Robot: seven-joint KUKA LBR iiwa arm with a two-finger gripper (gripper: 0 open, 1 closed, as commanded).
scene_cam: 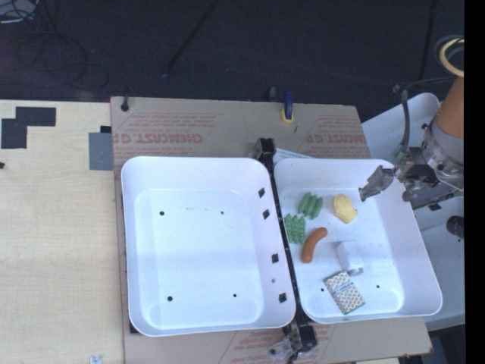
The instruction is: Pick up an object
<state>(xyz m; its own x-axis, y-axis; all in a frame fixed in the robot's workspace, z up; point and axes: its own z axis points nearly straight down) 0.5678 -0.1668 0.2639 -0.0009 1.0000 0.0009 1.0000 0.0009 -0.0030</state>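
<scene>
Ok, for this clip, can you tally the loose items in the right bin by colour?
Green: 2, two ridged pieces and
Yellow: 1, a corn-like piece
Orange: 1, a sausage-shaped piece
White or grey: 1, a small block
Patterned: 1, a flat checkered packet
Total: 6, all in the right bin

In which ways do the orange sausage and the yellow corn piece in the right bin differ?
The orange sausage is long, thin and lies at a slant; the yellow corn piece is shorter and thicker. The corn lies nearer the gripper, the sausage nearer the bin divider. Both lie loose in the right bin.
</scene>
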